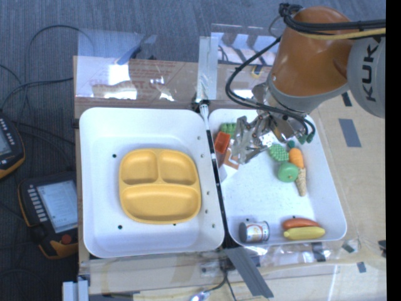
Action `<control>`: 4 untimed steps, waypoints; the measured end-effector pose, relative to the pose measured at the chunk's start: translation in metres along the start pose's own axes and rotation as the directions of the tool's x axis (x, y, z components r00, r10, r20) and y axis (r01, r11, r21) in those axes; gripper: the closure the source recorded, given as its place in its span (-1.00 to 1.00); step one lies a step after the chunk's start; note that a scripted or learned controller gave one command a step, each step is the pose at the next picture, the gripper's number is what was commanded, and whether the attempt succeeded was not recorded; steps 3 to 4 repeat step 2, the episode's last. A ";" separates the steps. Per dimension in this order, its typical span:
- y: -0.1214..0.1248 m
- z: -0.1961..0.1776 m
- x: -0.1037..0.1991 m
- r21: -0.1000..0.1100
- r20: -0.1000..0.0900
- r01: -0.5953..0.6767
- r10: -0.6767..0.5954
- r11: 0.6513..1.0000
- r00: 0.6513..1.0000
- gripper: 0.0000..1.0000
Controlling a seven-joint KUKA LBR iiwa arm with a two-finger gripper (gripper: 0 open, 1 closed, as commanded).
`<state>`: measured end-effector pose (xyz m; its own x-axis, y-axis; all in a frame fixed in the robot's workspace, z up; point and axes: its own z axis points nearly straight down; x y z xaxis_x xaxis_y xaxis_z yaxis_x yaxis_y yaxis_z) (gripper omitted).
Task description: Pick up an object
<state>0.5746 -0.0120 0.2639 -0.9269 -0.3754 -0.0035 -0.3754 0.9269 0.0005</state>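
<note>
tool (pixel 245 144) | finger state: cannot tell | orange packet (pixel 222 144) upright beside it, right bin (pixel 326 196)

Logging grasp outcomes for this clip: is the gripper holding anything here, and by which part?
Cannot be told. The gripper is low in the right bin beside the orange-red toy, but nothing visibly sits between its fingers.

One fixed camera looks down from above the bench at a slant, far enough back to take in both white bins: the left bin (pixel 94 187) toward nine o'clock, the right bin (pixel 326 212) toward three. The arm (pixel 313 49) enters from about two o'clock, close under the lens.
</note>
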 end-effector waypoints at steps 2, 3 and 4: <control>-0.023 -0.005 0.024 -0.001 -0.001 0.216 -0.216 0.976 0.976 1.00; -0.023 -0.005 0.024 -0.001 -0.001 0.216 -0.216 0.976 0.976 1.00; -0.023 -0.005 0.024 -0.001 -0.001 0.216 -0.216 0.976 0.976 1.00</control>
